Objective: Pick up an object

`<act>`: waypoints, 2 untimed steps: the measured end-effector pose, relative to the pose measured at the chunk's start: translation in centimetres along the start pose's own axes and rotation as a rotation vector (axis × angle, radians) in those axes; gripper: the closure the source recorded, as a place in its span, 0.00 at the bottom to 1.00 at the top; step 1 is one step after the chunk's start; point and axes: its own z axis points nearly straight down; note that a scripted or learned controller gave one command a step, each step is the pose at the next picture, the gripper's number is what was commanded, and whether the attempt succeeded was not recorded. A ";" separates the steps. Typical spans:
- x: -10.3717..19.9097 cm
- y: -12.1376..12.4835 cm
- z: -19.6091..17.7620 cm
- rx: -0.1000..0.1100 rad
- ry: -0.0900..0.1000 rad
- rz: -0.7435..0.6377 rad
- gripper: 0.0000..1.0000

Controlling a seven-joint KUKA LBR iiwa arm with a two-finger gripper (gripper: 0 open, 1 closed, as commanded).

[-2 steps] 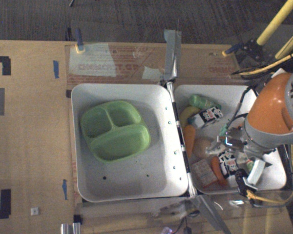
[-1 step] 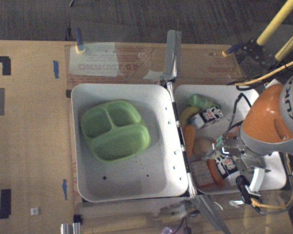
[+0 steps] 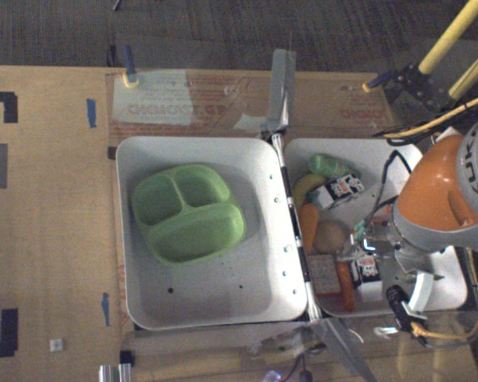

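The desk (image 3: pixel 48 213) is a flat brown board carrying two shallow white bins side by side, so things can be moved between them. The left bin (image 3: pixel 215 301) holds a green divided plate (image 3: pixel 190 212), lying flat with its compartments up and its long axis slightly tilted toward upper right. The right bin (image 3: pixel 450 289) carries the clutter, crowded against its left wall, probably because the arm works from the other side.

The arm (image 3: pixel 438 197), grey with an orange band, reaches in from the right and hangs low over the right bin. Its end effector (image 3: pixel 368 255) sits among the objects, but whether it is wide, narrow or holding anything I cannot tell; the wrist hides it.

The likeliest targets lie just beside it. An orange carrot (image 3: pixel 309 223) runs lengthwise along the divider. A yellow banana (image 3: pixel 307 185) curves above it, near a green item (image 3: pixel 328 165). A small black-and-white carton (image 3: pixel 338 191) lies tilted, and another (image 3: pixel 366 270) lies under the wrist. A brownish round item (image 3: pixel 330 234), a pinkish flat packet (image 3: pixel 322 271) and a red stick-like item (image 3: pixel 346 286) fill the lower corner.
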 end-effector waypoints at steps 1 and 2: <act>2.9 -0.6 -8.6 0.017 0.005 -0.305 1.00; 12.8 -2.0 -13.0 0.019 0.004 -0.206 1.00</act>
